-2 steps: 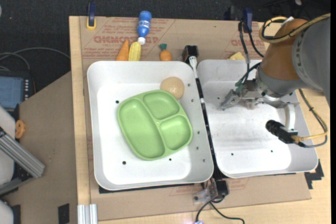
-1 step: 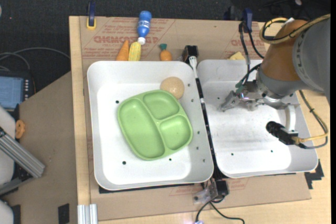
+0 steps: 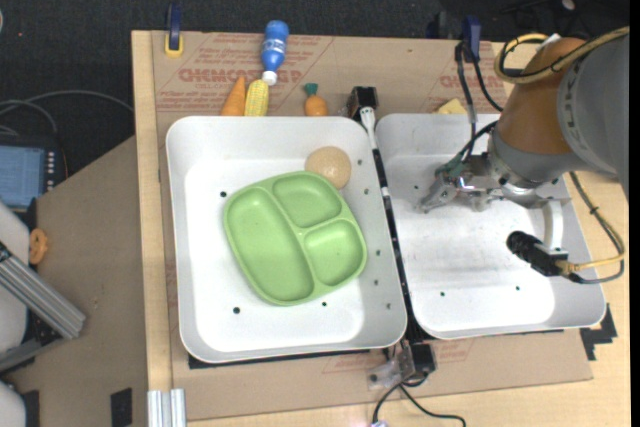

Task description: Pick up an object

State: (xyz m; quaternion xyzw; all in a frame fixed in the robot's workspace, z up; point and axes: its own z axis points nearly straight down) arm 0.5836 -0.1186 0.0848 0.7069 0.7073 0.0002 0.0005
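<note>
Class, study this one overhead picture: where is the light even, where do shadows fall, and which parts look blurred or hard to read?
In the camera view, light is soft and even on the white bins; the green divided plate looks sharp, with a faint shadow at its lower edge; the gripper is small and cluttered, its jaws hard to read; the dark floor at the top is dim.

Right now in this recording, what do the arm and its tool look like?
The arm is a thick, rounded grey body with an orange band above the wrist. Black and yellowish cables loop alongside it. The tool is small, metallic grey and thin-fingered, mounted below a lighter grey wrist section.
</note>
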